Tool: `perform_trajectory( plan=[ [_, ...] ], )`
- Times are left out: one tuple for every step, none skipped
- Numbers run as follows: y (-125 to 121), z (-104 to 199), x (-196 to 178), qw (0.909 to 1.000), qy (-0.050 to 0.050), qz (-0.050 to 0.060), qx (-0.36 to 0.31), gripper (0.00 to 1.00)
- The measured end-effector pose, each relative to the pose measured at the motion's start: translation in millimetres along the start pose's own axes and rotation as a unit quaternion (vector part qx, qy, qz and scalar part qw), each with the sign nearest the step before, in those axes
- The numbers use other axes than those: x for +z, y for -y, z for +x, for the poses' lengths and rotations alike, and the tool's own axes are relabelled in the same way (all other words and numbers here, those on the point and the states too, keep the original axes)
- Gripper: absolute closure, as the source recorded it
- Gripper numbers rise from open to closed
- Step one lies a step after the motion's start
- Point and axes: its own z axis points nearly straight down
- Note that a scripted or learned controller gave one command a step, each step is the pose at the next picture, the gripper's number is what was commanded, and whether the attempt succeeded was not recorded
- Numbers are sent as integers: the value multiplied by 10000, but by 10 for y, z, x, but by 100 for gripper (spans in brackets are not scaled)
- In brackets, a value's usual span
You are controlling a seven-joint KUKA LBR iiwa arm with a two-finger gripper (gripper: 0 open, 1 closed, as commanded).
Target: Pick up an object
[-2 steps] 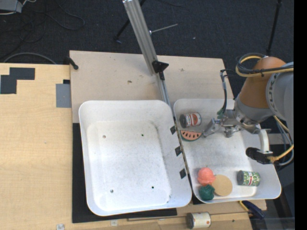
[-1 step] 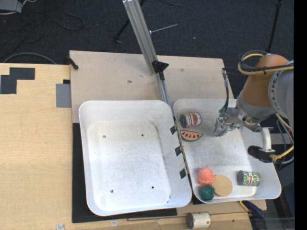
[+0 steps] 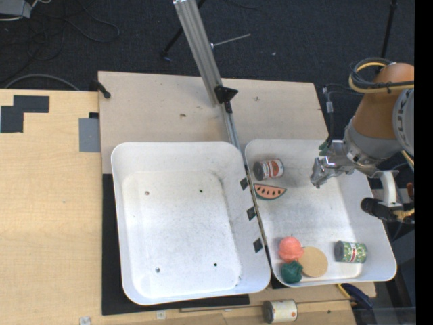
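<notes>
The right bin [image 3: 338, 208] holds several objects. A small red-labelled can [image 3: 269, 169] lies on its side near the bin's far left corner, with a watermelon slice [image 3: 269, 192] just in front of it. Along the near edge lie a red ball [image 3: 291, 248], a dark green lump [image 3: 292, 271], a tan round disc [image 3: 314, 262] and a green can [image 3: 350, 252] on its side. My gripper [image 3: 320, 173] hangs over the far part of the right bin, to the right of the red-labelled can and apart from it. I see nothing held in it.
The left bin [image 3: 179, 219] sits beside the right one, with black clips [image 3: 250, 212] along the shared edge. A slanted aluminium bar [image 3: 203, 53] rises behind the bins. A small cylinder [image 3: 280, 311] lies on the bench in front of the right bin.
</notes>
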Motion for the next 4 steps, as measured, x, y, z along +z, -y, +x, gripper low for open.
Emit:
perform_trajectory(
  plan=[
    [-20,29,-433,10000,1,-5,-51,100],
    [-20,22,-867,10000,-2,16,-45,100],
    [-58,525,-962,10000,-15,15,-62,100],
    [-162,995,-1011,10000,-10,13,-58,100]
  ],
)
